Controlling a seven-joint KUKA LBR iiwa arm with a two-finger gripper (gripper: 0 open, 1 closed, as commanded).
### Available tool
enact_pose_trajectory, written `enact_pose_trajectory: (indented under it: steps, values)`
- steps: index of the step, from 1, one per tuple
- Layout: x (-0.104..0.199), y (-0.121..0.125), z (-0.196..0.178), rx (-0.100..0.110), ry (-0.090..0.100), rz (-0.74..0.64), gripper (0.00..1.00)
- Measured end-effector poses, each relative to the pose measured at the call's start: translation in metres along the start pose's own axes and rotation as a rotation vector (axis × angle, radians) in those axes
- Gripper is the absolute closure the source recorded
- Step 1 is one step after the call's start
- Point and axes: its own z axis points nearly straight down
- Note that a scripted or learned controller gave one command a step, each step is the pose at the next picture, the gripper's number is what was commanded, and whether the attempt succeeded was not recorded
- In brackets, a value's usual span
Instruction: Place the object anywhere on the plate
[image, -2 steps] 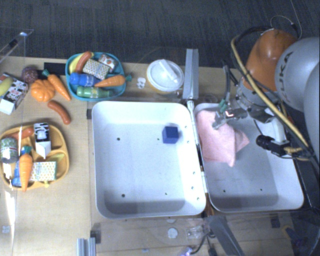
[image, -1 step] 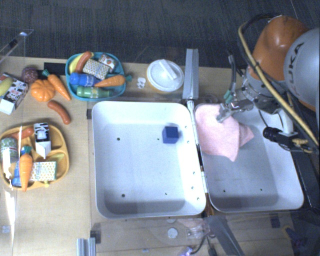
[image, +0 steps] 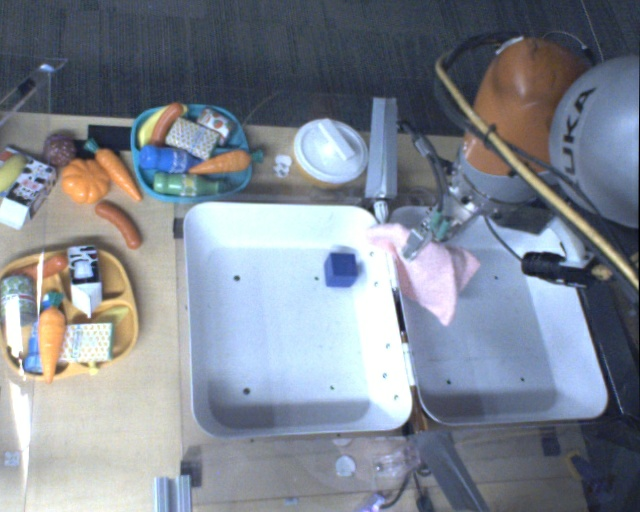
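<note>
Pincer (image: 432, 230) clenched on pink cloth (image: 436, 276) — lifted, draping over right bin (image: 520, 380) near the divider; blue cube (image: 342, 268) sitting in left bin (image: 290, 390); plate unclear.

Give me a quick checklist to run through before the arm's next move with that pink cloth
1. Cloth in the grip: ok. The pink cloth hangs from the gripper, pinched between its fingers.
2. Cloth lifted free: cannot tell. Its lower edge may touch the right bin.
3. Plate located: cannot tell. A round white dish sits behind the bins; whether it is the plate is unclear.
4. Snag at the divider: not ok. One corner of the cloth overlaps the rim between the bins.
5. Blue block out of the way: ok. It sits in the left bin, apart from the cloth.
</note>
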Motion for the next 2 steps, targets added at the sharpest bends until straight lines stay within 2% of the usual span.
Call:
enact_pose_trajectory:
  steps: [1, 2]
  values:
    - [0.049, 0.022, -0.005, -0.001, 0.000, -0.401, 1.00]
    - [0.097, 0.037, 0.006, -0.002, 0.000, -0.801, 1.00]
